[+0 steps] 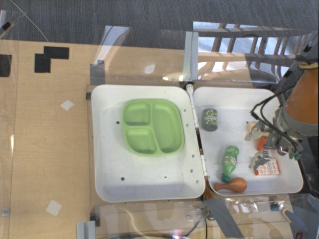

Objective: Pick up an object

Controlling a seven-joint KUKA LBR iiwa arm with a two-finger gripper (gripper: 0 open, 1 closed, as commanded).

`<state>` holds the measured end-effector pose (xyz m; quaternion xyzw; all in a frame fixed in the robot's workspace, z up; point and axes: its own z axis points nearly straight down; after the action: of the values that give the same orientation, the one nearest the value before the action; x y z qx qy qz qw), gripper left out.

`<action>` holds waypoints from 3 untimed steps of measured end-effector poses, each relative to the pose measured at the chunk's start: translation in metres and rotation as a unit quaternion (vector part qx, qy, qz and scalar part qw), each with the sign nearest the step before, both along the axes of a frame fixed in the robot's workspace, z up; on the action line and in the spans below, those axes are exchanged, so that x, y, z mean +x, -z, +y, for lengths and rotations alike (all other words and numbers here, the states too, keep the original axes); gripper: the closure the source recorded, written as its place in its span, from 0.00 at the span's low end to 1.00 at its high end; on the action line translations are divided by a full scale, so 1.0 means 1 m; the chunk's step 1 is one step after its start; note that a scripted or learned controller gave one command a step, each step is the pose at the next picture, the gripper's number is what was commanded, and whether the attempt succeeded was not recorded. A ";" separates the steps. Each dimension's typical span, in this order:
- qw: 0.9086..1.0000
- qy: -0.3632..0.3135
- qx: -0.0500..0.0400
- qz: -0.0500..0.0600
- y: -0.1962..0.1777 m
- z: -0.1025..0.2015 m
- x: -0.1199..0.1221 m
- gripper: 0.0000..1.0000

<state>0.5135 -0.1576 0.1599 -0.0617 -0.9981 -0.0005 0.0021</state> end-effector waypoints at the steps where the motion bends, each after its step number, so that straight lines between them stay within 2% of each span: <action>1: 0.999 0.037 0.000 -0.004 0.046 -0.008 0.016 0.00; 2: 0.999 0.034 -0.002 -0.010 0.031 -0.007 0.020 1.00; 3: 0.984 0.178 -0.001 -0.007 -0.057 -0.007 -0.004 1.00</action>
<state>0.5093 -0.1645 0.2169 -0.2384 -0.9712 -0.0001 -0.0053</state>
